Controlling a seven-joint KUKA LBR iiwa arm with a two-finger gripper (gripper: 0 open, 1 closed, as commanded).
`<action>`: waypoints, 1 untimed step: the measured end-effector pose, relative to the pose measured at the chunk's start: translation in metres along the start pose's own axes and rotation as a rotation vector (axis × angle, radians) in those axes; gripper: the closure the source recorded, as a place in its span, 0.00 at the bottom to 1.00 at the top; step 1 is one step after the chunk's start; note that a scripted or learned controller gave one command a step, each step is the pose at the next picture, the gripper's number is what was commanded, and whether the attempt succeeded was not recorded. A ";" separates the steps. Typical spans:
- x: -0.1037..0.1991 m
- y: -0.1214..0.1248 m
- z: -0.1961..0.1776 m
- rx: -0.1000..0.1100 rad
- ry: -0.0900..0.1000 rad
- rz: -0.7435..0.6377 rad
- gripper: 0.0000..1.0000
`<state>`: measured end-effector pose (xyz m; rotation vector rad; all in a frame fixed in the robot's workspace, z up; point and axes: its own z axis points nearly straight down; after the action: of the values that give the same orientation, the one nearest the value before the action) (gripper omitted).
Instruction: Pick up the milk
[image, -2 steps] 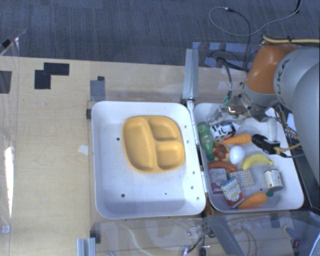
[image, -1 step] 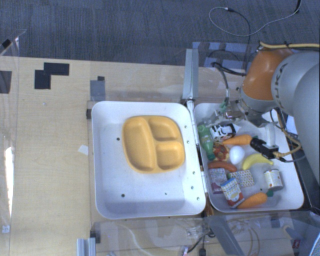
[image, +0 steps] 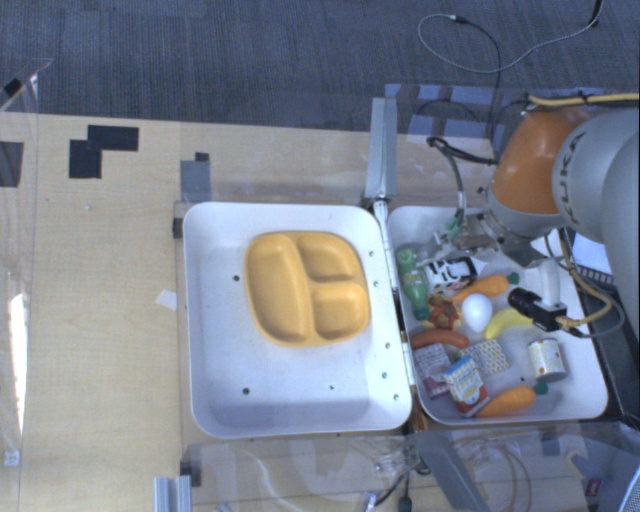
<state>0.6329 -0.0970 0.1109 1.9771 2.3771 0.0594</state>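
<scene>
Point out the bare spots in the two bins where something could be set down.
Bare floor rings the yellow three-compartment plastic tray in the left white bin, widest along the front edge. The right white bin is crowded with toy food; the end effector hovers over its back.

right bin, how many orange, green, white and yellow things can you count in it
Counting what can be made out in the right bin:
orange: 2, one carrot, another carrot
green: 1, bottle
white: 1, egg
yellow: 1, banana-like piece
total: 5
The other items are too jumbled to sort by colour.
</scene>
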 end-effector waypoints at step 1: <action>0.010 -0.018 -0.001 -0.001 -0.001 -0.076 0.00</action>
<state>0.6131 -0.0909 0.1108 1.8840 2.4476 0.0563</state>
